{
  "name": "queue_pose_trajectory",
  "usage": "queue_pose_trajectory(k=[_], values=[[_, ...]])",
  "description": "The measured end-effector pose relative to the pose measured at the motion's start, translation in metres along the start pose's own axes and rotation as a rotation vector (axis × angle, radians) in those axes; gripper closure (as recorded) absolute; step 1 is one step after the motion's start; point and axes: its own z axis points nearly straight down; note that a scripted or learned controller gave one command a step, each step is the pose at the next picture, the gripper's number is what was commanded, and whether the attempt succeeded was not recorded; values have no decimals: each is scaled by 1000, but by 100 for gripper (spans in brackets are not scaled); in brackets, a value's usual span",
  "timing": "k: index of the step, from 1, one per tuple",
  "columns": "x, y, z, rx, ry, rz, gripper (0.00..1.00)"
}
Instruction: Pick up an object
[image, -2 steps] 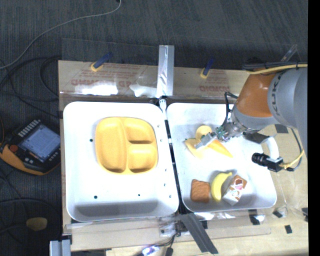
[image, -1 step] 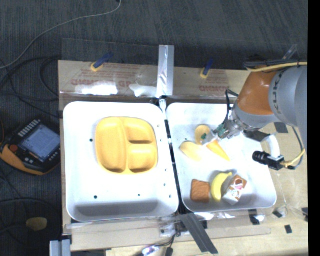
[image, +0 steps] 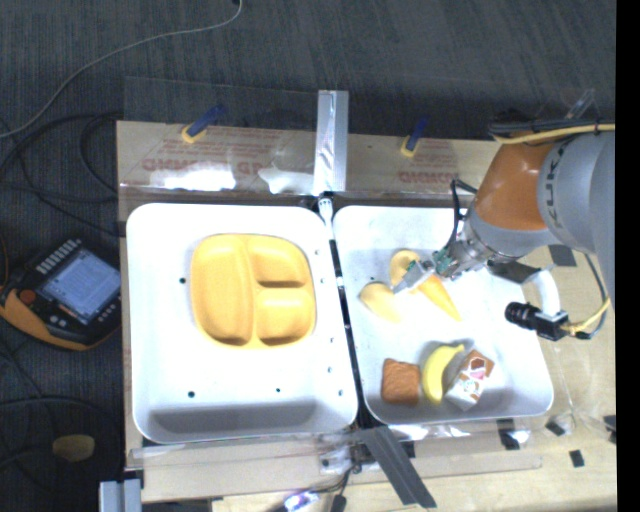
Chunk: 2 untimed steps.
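Note:
My gripper (image: 420, 274) is low in the right bin (image: 520, 345), among three yellow pieces. A rounded yellow piece (image: 402, 263) lies just above it, a pale yellow piece (image: 378, 300) to its lower left, and an orange-yellow wedge (image: 441, 296) directly below it. The gripper touches or nearly touches the wedge and the rounded piece; nothing is visibly lifted. Nearer the bin's front lie a brown bread-like block (image: 401, 381), a yellow banana-shaped item (image: 439, 368) and a small white carton (image: 471, 378), close together.
The left bin (image: 160, 330) holds a yellow divided tray (image: 252, 288). The arm's orange band (image: 510, 190) hangs over the right bin's far right corner. A black fitting with cable (image: 535, 318) sits at that bin's right rim. A handheld pendant (image: 68, 290) rests on the floor at left.

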Motion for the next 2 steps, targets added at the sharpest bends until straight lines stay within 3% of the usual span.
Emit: queue_pose_trajectory(k=[1, 2], values=[[-33, 6, 16, 12, 2, -262, 0], [-32, 9, 5, 4, 1, -263, 100]])
